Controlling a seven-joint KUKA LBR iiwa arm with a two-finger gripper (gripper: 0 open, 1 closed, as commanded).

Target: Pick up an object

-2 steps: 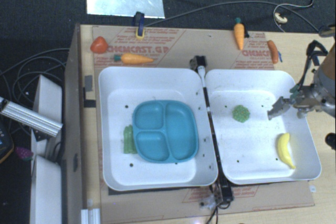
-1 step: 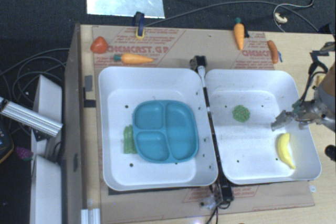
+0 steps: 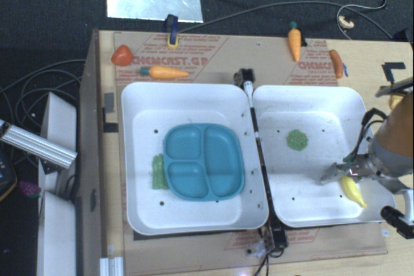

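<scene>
Metal end effector (image 3: 343,172) low in the right bin (image 3: 310,100), at its right side, just above a yellow banana (image 3: 352,191); whether its fingers are spread or closed cannot be told. Green disc (image 3: 297,139) lies mid-bin. Left bin (image 3: 139,100) holds a blue tray (image 3: 204,161) beside a green piece (image 3: 158,172). Carrots (image 3: 294,42) rest on the tabletop (image 3: 207,58).

A yellow banana (image 3: 352,191) lies near the right bin's (image 3: 310,99) front right corner, slanting toward that corner, just beside the gripper (image 3: 343,172). A flat, round green object (image 3: 297,139) rests mid-bin. In the left bin (image 3: 187,95) sit a blue 3-compartment plate (image 3: 204,161) and a green piece (image 3: 158,172) touching its left edge.
</scene>
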